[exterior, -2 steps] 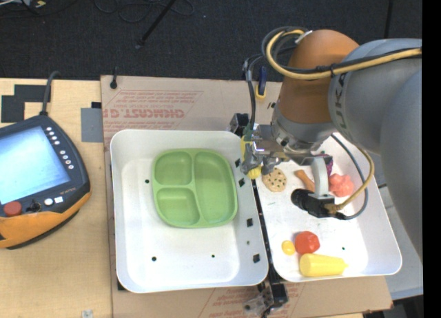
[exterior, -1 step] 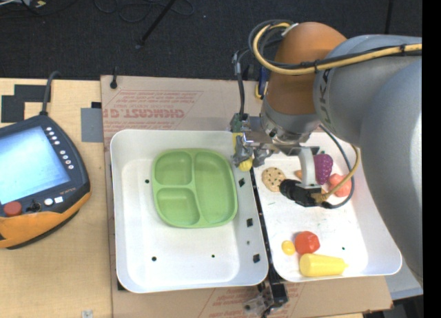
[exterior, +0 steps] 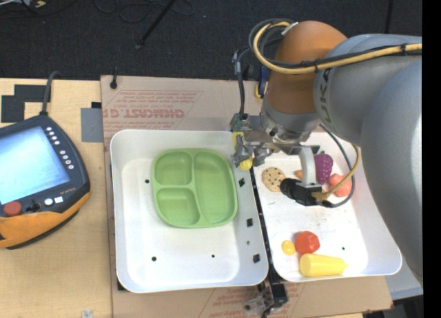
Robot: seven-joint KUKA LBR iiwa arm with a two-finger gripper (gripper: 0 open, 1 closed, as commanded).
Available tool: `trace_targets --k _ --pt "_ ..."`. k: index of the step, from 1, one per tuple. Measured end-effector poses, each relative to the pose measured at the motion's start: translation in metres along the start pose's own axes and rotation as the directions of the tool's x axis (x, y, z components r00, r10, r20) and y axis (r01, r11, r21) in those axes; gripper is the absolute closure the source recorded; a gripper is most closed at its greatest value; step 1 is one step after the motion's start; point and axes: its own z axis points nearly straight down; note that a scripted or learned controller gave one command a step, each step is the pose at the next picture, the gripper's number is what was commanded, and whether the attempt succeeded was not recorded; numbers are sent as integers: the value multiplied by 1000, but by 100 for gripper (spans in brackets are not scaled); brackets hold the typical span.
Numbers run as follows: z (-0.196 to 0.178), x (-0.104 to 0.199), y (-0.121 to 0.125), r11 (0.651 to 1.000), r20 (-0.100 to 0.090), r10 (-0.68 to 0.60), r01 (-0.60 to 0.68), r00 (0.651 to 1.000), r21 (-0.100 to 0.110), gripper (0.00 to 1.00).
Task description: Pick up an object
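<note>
My gripper (exterior: 243, 150) hangs over the wall between the two bins, near their far end, under the orange-banded wrist. A small yellow thing (exterior: 244, 164) sits right at its tip; I cannot tell if it is held. In the right bin (exterior: 375, 258) lie a round cookie (exterior: 273, 178) just right of the gripper, a purple object (exterior: 323, 168), a salmon-coloured piece (exterior: 339, 184), a red tomato-like object (exterior: 307, 242), a small yellow ball (exterior: 288, 247) and a larger yellow object (exterior: 322, 264).
A green divided plate (exterior: 193, 189) lies in the left bin (exterior: 131, 255). A teach pendant (exterior: 38, 172) rests on the bench at the far left. The grey arm covers the right bin's far right part.
</note>
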Motion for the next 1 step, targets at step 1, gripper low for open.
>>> trace_targets --k 1 --pt "-6 -3 4 1000 0 0 0 1000 0 100"
